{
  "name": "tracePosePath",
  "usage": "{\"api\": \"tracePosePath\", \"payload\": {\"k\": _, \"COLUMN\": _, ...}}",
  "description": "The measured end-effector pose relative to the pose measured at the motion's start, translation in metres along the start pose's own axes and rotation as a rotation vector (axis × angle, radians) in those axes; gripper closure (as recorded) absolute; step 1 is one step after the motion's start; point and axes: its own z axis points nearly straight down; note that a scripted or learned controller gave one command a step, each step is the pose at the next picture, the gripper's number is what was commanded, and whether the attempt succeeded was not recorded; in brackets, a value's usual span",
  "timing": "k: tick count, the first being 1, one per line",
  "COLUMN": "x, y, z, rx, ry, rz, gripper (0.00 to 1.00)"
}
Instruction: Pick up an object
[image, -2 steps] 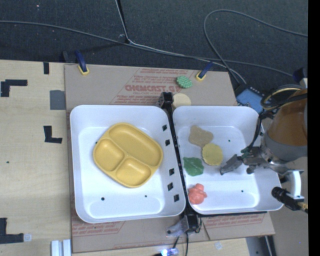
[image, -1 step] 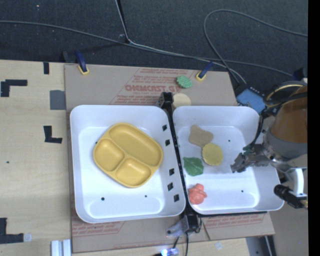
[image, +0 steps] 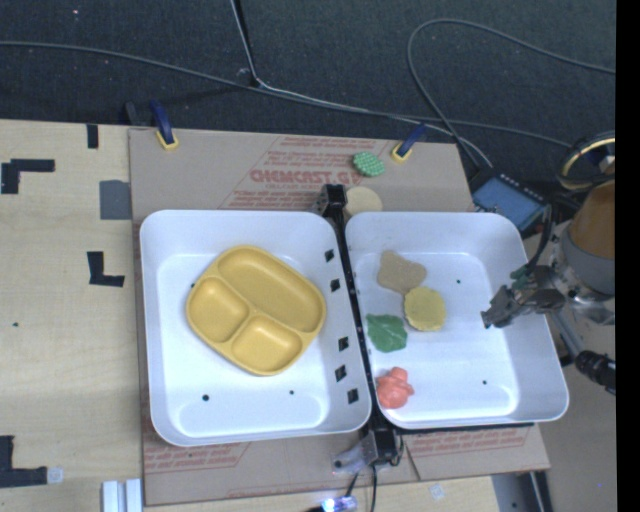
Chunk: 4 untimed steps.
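Round yellow piece (image: 425, 309) beside flat tan slab (image: 400, 271).

Grey arm entering from the right, orange band above the wrist, hand (image: 500, 310) low, pointing left

Gripper (image: 503, 308) hangs over the right bin (image: 520, 385) (four small items inside), yellow tray (image: 256, 310) left.

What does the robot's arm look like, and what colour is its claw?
The arm is grey and rounded, with an orange band above the wrist. At its end sits a small dark gripper with two thin fingers. Black cables run beside it.
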Motion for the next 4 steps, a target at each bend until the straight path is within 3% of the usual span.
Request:
{"api": "tracePosePath", "payload": {"k": 1, "x": 0.0, "y": 0.001, "z": -0.053, "rx": 0.0, "ry": 0.0, "rz": 0.0, "gripper": 1.0}}
{"api": "tracePosePath", "payload": {"k": 4, "x": 0.144, "y": 0.024, "z": -0.022, "rx": 0.006, "ry": 0.003, "rz": -0.004, "gripper": 1.0}}
